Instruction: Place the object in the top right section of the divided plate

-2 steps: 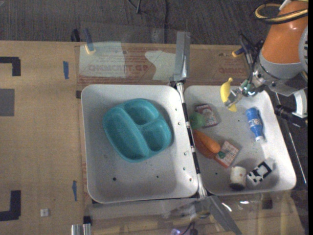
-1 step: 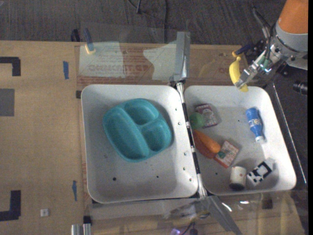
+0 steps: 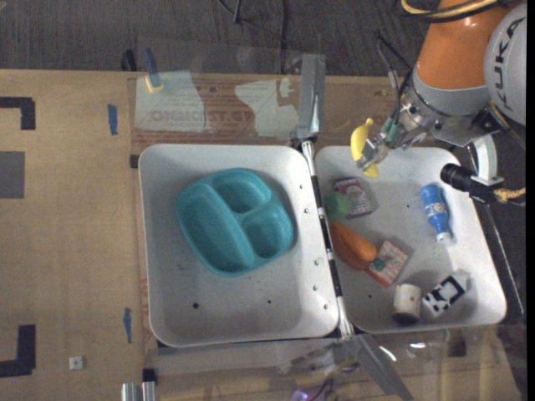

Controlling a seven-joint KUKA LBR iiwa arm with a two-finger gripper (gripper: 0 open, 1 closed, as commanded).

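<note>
Leftmost, on the counter: blue tape marks and black corner markers. Behind the bins, a clear sheet with faint reversed lettering, not legible. Left bin: teal divided plate, lying at a slant, all three sections bare; top right section not yet filled, so placement judged wholly outstanding. Right bin: small pink-and-green packet, orange carrot-like piece, flat printed card or box with unreadable print, white cup on its side, black-and-white block, blue bottle with an unreadable label. At the right bin's far rim: yellow banana-like object, just beside the hand; whether clamped between the fingers or merely alongside, cannot tell. Far right: partial "KU" lettering on the arm. Remaining, by judgement: securing the object, carrying leftward, releasing over the plate.
</note>
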